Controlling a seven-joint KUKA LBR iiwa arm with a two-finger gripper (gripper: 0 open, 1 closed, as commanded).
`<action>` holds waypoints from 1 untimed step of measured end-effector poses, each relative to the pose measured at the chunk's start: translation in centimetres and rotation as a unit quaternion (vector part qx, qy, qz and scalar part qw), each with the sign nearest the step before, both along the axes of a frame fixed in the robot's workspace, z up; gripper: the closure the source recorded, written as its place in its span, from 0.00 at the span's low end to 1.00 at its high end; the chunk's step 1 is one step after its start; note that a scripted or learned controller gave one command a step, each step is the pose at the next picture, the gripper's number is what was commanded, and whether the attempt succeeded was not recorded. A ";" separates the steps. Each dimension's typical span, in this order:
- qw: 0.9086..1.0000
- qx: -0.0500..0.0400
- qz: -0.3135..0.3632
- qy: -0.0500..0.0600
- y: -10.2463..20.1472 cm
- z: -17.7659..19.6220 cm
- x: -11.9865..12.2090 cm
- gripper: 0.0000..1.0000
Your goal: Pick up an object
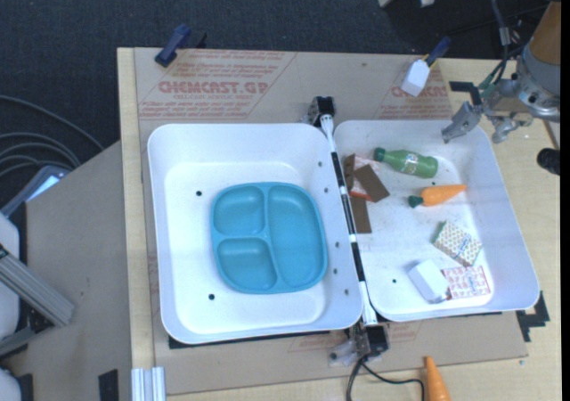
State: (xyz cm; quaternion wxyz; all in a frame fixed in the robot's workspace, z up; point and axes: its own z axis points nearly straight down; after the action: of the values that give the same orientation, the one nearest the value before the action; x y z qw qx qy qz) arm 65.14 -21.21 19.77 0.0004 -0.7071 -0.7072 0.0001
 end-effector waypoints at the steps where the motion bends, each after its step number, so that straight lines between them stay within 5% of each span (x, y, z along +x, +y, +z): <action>1: 1.000 0.000 0.000 0.000 4.9 -11.3 -6.4 0.00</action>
State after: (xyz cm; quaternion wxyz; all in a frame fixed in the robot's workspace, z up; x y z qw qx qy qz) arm 58.79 -16.35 8.45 0.0006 -0.7070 -0.7072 0.0001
